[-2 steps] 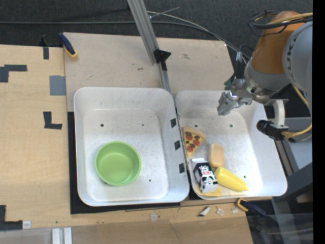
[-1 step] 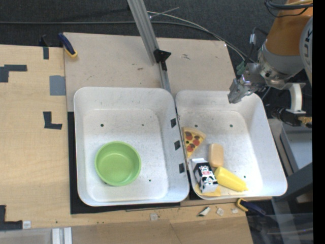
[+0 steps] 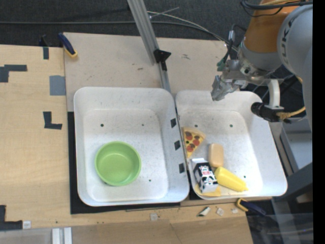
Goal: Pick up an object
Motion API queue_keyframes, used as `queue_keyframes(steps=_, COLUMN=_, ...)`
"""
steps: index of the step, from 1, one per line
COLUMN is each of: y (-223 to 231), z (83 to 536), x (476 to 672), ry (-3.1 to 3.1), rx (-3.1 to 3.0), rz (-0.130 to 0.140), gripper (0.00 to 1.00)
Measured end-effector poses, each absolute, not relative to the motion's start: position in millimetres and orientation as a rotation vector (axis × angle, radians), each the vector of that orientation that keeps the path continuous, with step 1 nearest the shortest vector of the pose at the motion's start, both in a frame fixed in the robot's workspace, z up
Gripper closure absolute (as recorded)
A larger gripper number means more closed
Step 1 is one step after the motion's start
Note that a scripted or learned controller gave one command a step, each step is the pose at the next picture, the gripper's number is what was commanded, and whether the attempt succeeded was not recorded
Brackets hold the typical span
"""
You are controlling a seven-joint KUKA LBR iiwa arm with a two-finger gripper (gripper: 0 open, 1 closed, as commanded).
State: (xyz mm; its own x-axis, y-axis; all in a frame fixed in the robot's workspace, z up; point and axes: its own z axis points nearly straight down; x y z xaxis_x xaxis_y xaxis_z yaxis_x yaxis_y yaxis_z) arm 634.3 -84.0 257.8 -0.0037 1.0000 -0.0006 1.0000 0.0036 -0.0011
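Nearest you, at the right white bin's [image 3: 264,136] front edge, lie a yellow banana-shaped toy [image 3: 231,180], a black-and-white carton [image 3: 205,176], a tan block [image 3: 216,155] and a pizza-slice toy [image 3: 193,139]. Your gripper [image 3: 219,92] hangs over that bin's far edge, carrying nothing; whether it's open, you cannot tell. Approach stage, I'd judge: next, descend forward onto one piece.

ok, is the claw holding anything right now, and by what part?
Nothing held. The claw hangs above the far edge of the right bin, with nothing between its tips; the pizza and the other items lie in the bin.
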Motion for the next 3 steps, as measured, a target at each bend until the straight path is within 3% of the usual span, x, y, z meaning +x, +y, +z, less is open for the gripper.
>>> queue_keyframes(steps=2, y=14.9, z=244.0, x=644.1, ry=-2.224, rx=-2.211, rz=0.006, gripper=1.0)
queue_keyframes(steps=3, y=76.7, z=229.8, x=659.0, ry=-2.227, rx=-2.21, rz=0.004, gripper=1.0)
